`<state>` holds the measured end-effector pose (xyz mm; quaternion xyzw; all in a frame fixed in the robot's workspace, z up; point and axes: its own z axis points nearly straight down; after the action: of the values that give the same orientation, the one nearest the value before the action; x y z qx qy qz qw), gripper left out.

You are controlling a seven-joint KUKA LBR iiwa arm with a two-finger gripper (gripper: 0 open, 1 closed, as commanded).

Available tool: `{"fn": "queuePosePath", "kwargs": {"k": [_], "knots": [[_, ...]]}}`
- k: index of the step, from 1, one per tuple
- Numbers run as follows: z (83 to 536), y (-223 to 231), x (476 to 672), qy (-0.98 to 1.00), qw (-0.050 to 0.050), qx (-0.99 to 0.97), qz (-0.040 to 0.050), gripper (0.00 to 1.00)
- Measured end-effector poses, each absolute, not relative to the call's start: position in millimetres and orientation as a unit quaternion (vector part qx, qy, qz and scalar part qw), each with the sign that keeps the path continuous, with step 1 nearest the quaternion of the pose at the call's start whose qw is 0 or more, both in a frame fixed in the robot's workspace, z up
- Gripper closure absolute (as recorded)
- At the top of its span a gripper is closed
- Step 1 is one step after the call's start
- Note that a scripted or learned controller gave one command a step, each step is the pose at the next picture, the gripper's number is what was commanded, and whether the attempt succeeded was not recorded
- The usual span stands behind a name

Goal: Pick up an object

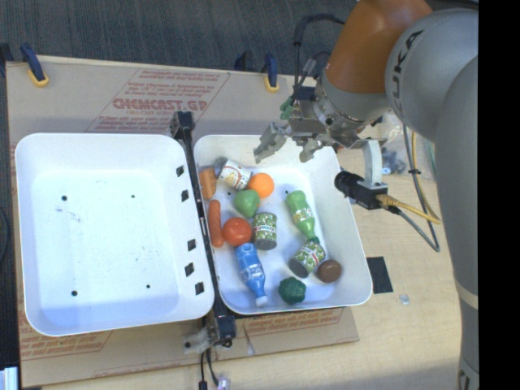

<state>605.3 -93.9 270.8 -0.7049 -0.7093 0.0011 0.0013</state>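
Note:
My gripper [288, 146] hangs open over the far end of the right bin [351, 232], with nothing between its fingers. Its left fingertip [266, 146] and right fingertip [310, 149] are spread wide. Just below it lie a small tin [234, 175] on its side and an orange ball [262, 185]. Farther down the bin sit a green pear-like fruit [246, 202], a tomato [236, 231], two carrots [213, 210], a green bottle [300, 213], a blue bottle [251, 272], two labelled cans [265, 230], a dark green lump [292, 290] and a brown ball [329, 271].
The left bin [49, 218] sits beside the right one, split from it by a black hinged divider [195, 218]. Both rest on a cardboard sheet [154, 96] clamped to the bench. A black cable fitting [357, 189] juts over the right bin's right rim.

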Motion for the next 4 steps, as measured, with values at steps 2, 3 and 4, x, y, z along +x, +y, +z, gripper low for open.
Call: {"fn": "queuePosePath", "kwargs": {"k": [2, 3, 4], "knots": [[91.4, -95.1, 563.3, -0.710, 0.002, -0.705, 0.0013, 0.00], [102.2, -95.8, 564.4, -0.711, 0.001, -0.703, 0.0012, 1.00], [193.0, -83.8, 623.4, -0.709, 0.000, -0.705, 0.0000, 1.00]]}}
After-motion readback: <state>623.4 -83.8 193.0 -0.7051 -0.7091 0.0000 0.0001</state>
